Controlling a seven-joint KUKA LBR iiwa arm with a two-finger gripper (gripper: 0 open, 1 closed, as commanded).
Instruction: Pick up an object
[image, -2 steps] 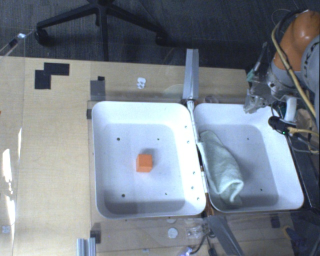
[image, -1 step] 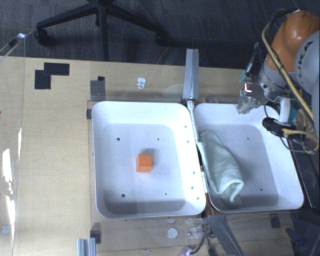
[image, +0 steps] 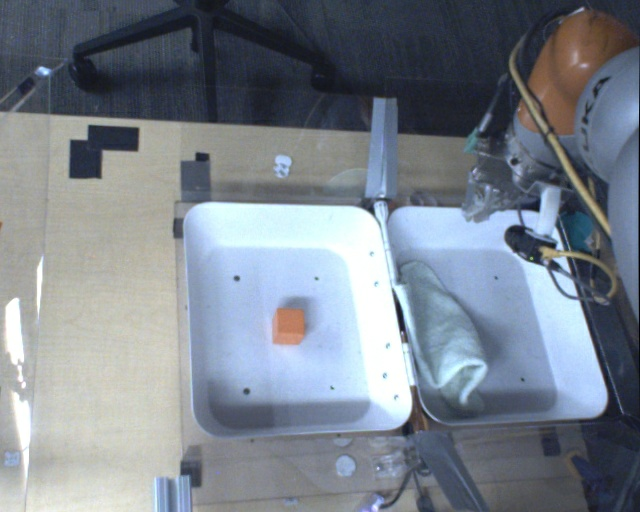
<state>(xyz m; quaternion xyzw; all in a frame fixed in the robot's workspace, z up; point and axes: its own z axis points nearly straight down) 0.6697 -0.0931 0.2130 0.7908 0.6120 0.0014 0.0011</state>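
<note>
Camera view showed a small orange block (image: 289, 326) lying in the left bin (image: 215, 235), well apart from the gripper (image: 487, 197) over the right bin's (image: 575, 330) far edge, beside a rolled pale cloth (image: 443, 332).

The orange cube (image: 289, 326) is ringed by bare floor in the left bin (image: 215, 300), while the right bin (image: 560, 330) is partly blocked by a folded cloth (image: 445, 335).

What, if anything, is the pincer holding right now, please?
Nothing: the pincer hangs over the right bin's far rim, away from the rolled towel and the orange block.
</note>
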